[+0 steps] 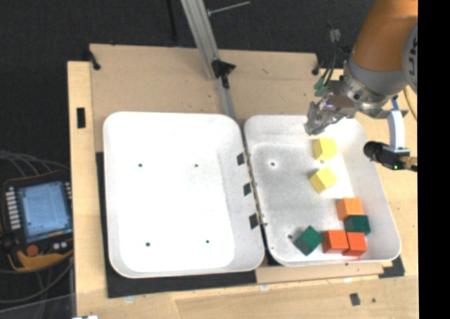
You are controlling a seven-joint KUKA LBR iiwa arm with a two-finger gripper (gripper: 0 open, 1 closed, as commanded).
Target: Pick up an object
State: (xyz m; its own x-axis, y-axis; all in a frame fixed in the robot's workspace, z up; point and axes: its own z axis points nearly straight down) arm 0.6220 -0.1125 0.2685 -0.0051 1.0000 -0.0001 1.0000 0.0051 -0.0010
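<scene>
Right bin (281,240) — blocks inside | gripper (318,119) above yellow block (325,148) — finger spread unclear

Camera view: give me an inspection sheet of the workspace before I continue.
Surface: bench bearing left bin and right bin side by side.
Job's things: in the right bin, two yellow blocks, three orange blocks, two green blocks.
Clutter: nothing seen.
Grippers: gripper over the right bin's far edge, just beyond the upper yellow block; nothing seen held.
Cables: grey cables at the view's left.
Surroundings: handheld pendant, metal post.
</scene>
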